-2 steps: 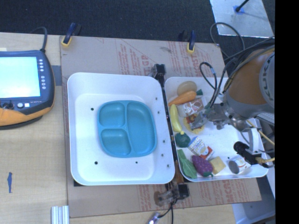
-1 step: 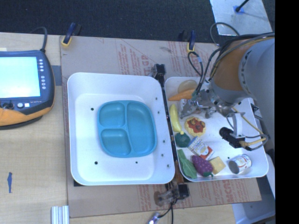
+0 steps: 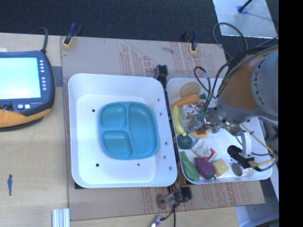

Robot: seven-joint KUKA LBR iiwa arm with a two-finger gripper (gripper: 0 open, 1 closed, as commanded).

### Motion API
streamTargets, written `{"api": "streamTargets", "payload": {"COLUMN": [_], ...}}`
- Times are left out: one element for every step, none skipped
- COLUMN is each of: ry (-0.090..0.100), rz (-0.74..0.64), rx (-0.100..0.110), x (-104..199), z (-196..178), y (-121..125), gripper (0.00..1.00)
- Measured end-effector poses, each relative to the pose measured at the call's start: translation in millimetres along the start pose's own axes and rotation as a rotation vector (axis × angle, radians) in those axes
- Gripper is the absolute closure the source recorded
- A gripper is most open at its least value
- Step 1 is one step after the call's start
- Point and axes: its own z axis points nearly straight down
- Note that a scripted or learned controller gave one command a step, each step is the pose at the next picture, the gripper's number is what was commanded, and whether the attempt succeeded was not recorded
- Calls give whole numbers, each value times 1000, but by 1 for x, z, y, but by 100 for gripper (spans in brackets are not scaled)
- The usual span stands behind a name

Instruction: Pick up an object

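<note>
My gripper (image 3: 202, 120) sits low over the toy food heaped in the right bin (image 3: 263, 176), beside the banana (image 3: 177, 120), with the purple grapes (image 3: 204, 166) nearer the bin's front edge, presumably crowded there to give it targets; its opening I cannot tell.

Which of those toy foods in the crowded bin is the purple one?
The bunch of grapes, near the front edge of the right bin. It is the one purple piece, lying between the green vegetable and the yellow block.

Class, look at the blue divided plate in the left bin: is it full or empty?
Empty. All three compartments of the blue plate show bare blue; the toy food lies in the right bin.
</note>
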Motion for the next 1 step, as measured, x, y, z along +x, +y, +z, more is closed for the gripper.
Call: {"api": "streamTargets", "payload": {"ry": [-1], "rz": [-1], "rx": [-4], "x": [-1], "z": [-13], "y": [2], "gripper": [100]}}
